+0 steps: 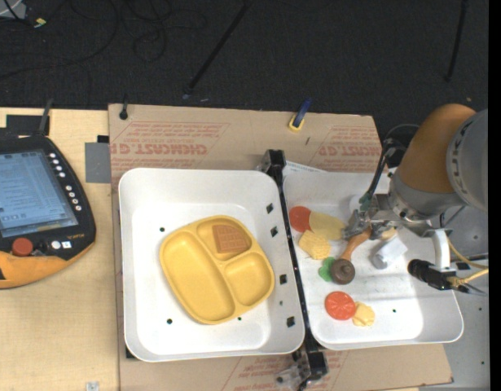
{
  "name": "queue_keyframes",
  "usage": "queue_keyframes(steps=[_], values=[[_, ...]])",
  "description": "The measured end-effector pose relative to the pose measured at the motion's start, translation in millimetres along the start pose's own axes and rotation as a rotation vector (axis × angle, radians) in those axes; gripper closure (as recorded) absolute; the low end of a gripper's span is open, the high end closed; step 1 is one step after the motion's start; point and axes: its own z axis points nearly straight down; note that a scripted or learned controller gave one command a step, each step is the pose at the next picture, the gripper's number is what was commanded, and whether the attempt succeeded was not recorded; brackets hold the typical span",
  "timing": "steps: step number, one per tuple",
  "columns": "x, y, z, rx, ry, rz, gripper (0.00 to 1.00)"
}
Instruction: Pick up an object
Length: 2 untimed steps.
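While the pincer [372, 222], grip unclear, hovers, one yellow tray [213, 269] and two bins [152, 210] sit below.

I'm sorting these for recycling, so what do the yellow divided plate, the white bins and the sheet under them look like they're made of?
Yellow divided plate: likely moulded plastic, its smooth, even colour with soft sheen and rounded compartment walls suggest so.
White bins: probably thin plastic or foam, uniform matte white with rounded rims; hard to tell which.
Sheet: corrugated cardboard, brown with red print.
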Motion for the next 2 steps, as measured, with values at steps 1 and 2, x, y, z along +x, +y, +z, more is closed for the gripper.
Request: queue_keyframes(steps=[1,2], values=[[-6.0,-0.2,-42.7,0.007,0.001,0.002,1.00],[-3.7,7.5,-103.6,0.004,0.000,-0.002,1.00]])
